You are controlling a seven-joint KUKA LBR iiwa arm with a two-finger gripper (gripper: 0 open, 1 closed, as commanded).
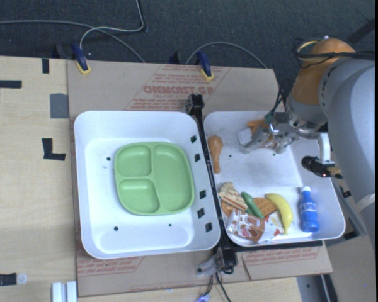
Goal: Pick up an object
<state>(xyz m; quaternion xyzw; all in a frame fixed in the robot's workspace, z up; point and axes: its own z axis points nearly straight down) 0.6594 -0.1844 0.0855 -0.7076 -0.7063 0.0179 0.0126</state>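
Currently, your stock on the bench reads as follows.
Left bin (91,168): one green divided plate (154,177), lying flat near the middle.
Right bin (315,168): an orange-brown piece (214,151) against the left wall; along the near edge, a heap of snack packets (242,214), a banana (281,210) and a blue bottle (309,210), close together.
Gripper (263,138): low over the far part of the right bin, well apart from the near-edge heap; whether it is apart or together you cannot tell at this slant.
Step in hand: by your reading, the approach; nothing shows as held.
Next move calls for: choosing one target, likely the lone orange-brown piece, then centring above it before descending.
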